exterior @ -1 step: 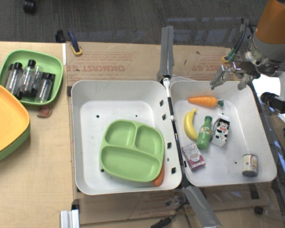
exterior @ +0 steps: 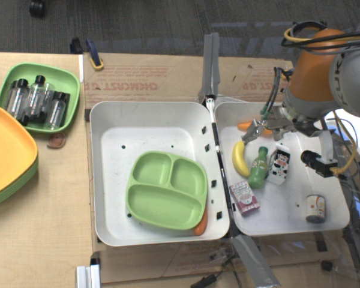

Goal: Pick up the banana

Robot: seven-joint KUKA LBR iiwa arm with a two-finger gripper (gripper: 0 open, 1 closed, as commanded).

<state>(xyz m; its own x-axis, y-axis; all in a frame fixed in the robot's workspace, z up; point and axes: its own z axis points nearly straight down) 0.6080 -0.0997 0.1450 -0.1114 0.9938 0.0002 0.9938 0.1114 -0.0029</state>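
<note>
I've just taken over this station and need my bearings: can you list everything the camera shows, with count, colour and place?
banana: 1, yellow, right bin, left side
bottle: 1, green, right bin, touching the banana
small cartons: 2, one white and black, one pinkish, right bin
can: 1, pale, right bin, lower right
carrot: 1, orange, right bin, top
divided plate: 1, green, left bin
orange item: 1, left bin, under the plate's edge
tray of vials: 1, green, bench left
plates: stack, yellow, far left
bins: 2, white
arm: 1, grey and orange, right
end effector: 1, above the right bin
</note>
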